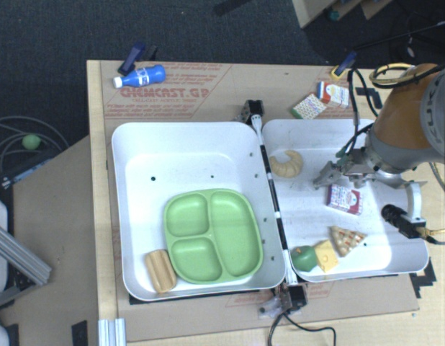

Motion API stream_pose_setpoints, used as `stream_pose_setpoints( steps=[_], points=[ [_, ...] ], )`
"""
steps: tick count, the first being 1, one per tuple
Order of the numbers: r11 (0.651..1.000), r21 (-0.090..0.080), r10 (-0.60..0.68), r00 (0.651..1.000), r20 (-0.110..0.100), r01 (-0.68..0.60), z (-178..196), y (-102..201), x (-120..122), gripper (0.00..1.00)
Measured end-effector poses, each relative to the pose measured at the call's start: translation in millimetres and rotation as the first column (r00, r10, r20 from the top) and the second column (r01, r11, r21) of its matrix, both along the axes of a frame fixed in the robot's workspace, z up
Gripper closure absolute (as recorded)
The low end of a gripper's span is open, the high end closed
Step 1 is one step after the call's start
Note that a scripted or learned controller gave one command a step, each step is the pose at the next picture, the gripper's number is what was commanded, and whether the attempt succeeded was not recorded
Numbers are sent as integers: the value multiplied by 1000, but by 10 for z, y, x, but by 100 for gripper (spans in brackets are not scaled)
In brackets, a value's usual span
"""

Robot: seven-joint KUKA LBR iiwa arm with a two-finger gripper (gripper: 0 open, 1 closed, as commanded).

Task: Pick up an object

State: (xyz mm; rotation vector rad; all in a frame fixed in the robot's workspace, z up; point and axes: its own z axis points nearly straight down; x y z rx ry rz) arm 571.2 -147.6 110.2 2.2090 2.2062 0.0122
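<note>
As I scan from the left bin (129, 193), where a green divided plate (212, 235) and a bread piece (160, 270) lie, to the right bin (395, 265), I see my pincer (336, 173) near that bin's middle, just left of a small red-and-white carton (345, 198). The carton lies just below and right of the tips, touching or nearly so. A croissant (287, 163) sits toward the dividing edge. I cannot tell the pincer's spread.

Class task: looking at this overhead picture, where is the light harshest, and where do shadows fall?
Camera view: both white bins look bright and washed out; the green plate casts a soft shadow along its lower rim; the arm and gripper darken the right bin beneath them; the floor stays dim.
</note>
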Motion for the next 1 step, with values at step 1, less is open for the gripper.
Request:
stream_pose_setpoints(
  steps=[1],
  points=[
    [1000, 7, 1, 1000, -17, -1, -254, -34, 46, 0]
  ],
)
